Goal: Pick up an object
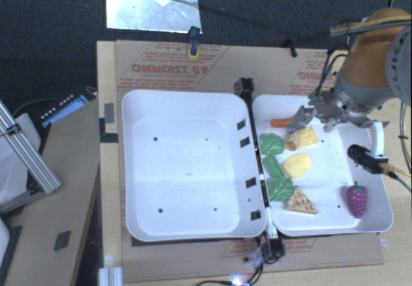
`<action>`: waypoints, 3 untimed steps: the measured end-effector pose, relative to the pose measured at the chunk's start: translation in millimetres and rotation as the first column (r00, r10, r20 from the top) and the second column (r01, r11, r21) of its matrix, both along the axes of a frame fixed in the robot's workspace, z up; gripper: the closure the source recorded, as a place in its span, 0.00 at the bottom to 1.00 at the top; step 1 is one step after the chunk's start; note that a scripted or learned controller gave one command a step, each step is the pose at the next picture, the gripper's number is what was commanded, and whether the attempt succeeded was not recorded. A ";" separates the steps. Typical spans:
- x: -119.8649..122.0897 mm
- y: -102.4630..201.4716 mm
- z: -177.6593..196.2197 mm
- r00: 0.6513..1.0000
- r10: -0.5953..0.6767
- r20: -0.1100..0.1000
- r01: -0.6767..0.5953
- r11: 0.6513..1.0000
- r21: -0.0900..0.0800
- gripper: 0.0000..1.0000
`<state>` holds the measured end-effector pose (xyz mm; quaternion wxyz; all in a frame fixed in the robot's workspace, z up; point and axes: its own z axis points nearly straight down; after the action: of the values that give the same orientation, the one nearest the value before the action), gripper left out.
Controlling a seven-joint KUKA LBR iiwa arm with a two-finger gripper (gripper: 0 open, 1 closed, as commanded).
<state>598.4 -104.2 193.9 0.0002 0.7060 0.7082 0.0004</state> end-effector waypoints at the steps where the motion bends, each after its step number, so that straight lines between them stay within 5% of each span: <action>1: 15.3 -108.0 -111.8 1.000 -0.007 0.004 0.007 1.000 -0.003 0.00; 2: 43.3 -55.6 -108.2 1.000 0.005 0.004 -0.005 1.000 -0.001 0.00; 3: 45.1 -59.6 -93.4 1.000 0.002 0.013 -0.002 1.000 -0.005 1.00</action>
<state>643.5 -163.8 100.4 0.0068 0.7052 0.7089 0.0032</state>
